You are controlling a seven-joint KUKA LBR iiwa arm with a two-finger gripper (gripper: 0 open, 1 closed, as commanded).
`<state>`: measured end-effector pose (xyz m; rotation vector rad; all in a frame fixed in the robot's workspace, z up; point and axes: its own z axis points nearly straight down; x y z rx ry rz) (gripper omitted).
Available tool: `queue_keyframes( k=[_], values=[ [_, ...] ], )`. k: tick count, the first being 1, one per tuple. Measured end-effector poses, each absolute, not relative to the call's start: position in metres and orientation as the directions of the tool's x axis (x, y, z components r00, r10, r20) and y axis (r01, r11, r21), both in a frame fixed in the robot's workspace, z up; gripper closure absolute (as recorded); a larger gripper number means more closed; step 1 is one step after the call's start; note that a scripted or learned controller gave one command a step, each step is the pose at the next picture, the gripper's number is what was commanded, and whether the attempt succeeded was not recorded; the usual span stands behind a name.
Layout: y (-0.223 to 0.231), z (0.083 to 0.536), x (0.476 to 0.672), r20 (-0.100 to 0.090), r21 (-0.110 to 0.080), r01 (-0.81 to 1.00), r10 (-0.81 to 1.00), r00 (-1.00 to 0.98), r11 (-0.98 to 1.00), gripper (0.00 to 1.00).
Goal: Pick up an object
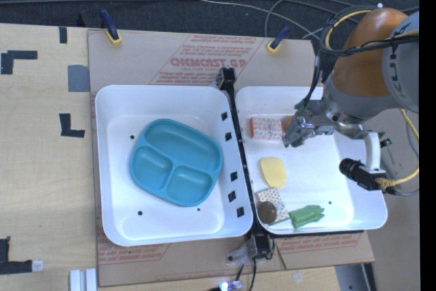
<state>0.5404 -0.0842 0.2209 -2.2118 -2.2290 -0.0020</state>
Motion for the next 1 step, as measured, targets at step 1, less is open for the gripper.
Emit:
queue_keyframes(
  k=[1],
  values=[
    [-0.0392, 0.2256, 0.5433, 0.001, -0.001, 1.0, 1.0, -0.007, 0.007, 1.0]
  ],
)
